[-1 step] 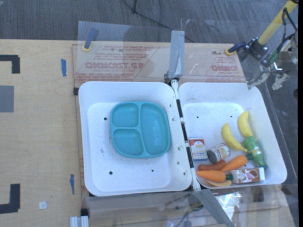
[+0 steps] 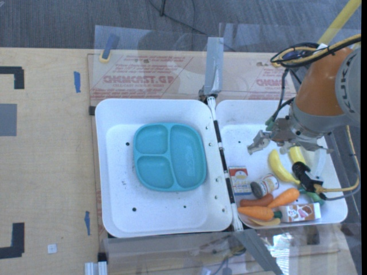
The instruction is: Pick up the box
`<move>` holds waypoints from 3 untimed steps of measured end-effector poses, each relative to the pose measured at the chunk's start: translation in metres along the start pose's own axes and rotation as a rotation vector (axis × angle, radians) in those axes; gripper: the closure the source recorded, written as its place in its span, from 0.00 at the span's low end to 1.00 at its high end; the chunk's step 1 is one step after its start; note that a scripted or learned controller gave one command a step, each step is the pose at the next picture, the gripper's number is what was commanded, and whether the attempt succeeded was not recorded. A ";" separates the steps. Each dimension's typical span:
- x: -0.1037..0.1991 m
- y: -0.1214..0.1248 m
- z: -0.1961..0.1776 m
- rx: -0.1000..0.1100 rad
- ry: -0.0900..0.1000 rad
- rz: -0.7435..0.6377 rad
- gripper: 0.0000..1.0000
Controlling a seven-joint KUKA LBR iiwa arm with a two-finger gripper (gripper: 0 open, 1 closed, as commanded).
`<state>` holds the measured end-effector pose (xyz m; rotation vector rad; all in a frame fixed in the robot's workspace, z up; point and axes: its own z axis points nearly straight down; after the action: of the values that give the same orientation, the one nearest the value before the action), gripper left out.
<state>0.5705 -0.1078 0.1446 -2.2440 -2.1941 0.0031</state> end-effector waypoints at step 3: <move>0.024 -0.054 -0.038 0.000 -0.001 0.410 0.00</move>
<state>0.5173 -0.0830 0.1825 -2.6444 -1.6919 0.0054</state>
